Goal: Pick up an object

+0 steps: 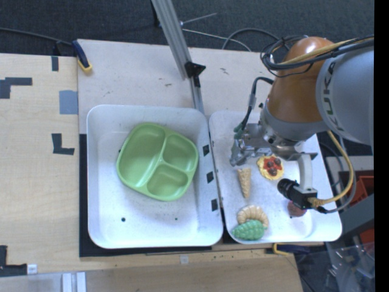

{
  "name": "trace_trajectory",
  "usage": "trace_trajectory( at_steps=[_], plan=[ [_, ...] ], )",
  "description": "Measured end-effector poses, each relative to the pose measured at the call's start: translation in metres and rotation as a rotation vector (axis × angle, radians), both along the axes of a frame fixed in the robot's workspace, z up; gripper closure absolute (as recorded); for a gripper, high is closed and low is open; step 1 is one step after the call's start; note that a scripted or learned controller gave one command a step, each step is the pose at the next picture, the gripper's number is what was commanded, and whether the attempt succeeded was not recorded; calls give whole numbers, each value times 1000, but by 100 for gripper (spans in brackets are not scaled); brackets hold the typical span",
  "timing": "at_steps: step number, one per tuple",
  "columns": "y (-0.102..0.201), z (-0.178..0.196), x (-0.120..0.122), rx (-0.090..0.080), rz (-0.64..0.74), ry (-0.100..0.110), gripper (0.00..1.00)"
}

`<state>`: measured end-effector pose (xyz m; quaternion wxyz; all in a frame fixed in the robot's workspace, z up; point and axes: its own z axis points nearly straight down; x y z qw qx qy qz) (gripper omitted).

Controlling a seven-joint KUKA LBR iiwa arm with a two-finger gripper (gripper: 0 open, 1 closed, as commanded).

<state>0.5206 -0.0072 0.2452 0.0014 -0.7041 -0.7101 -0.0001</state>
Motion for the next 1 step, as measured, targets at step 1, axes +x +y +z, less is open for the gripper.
trace_trajectory(
  at_steps=[1],
  plan=[
    [63, -10, -6, -1, 0, 2, 100]
  ],
)
